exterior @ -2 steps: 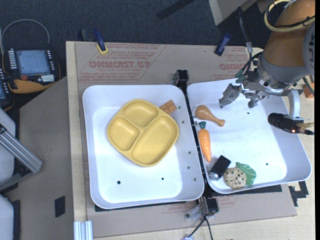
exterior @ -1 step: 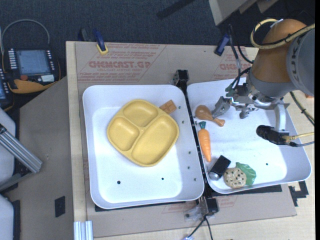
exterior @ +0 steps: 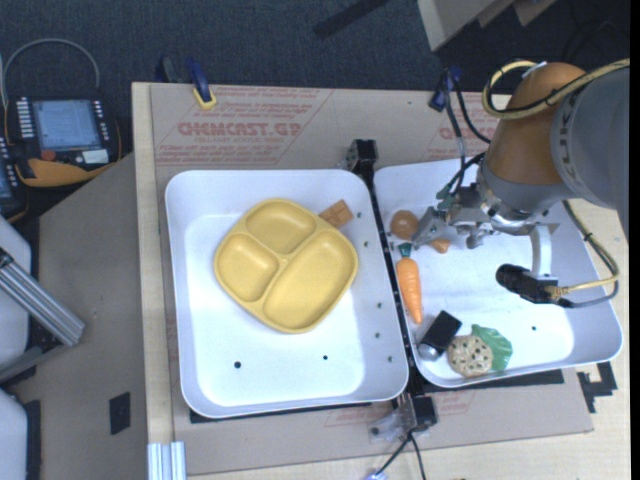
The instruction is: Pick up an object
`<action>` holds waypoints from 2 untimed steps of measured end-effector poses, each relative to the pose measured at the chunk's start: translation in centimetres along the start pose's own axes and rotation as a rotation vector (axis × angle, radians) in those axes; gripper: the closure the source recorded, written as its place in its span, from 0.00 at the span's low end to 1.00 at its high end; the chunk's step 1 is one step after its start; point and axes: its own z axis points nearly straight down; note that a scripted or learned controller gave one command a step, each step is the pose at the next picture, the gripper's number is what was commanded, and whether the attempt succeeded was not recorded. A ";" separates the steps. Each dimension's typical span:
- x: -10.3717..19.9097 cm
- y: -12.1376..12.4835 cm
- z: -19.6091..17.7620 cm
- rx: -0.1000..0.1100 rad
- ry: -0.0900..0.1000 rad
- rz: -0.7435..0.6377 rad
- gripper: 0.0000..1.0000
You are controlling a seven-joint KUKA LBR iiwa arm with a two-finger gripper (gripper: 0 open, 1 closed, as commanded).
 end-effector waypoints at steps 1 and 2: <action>-0.1 0.1 2.9 -0.004 -0.003 0.000 0.00; -0.2 0.3 1.6 -0.013 -0.006 0.001 1.00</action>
